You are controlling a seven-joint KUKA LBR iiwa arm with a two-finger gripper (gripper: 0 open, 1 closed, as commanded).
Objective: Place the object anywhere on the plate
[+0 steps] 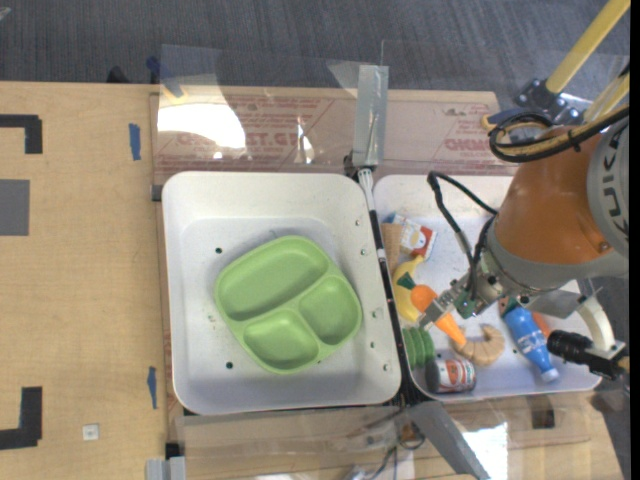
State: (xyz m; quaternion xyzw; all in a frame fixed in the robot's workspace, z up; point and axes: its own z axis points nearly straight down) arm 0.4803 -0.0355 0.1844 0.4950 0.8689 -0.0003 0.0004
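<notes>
Can point(452, 374): lies on its side at the front edge of the right bin point(570, 388), nearest the camera; red-and-white label, long axis roughly along that edge.
Green disc point(418, 345): just left of the can, against the wall shared by the two bins.
Claw point(455, 305): low over the left half of the right bin, reached in from the counter's right; whether it is open or closed cannot be told, and nothing can be seen gripped in it.
Carrot point(447, 323): orange, tapered toy directly under and touching the claw in this view; long axis runs from the bin's dividing wall toward the front right corner.
Task's thing (judgement): probably the carrot, as it lies at the claw; still in the right bin, not on the plate.
Plate point(288, 303): green, three compartments, middle of the left bin point(190, 268), well apart from the claw.
Key relation: the plate lies left of the claw, across the dividing wall, so any carry must clear that wall.
Other items: tan pretzel-like piece point(487, 344) and blue bottle point(528, 340) to the right of the carrot; white packet point(414, 238) toward the rear.
</notes>
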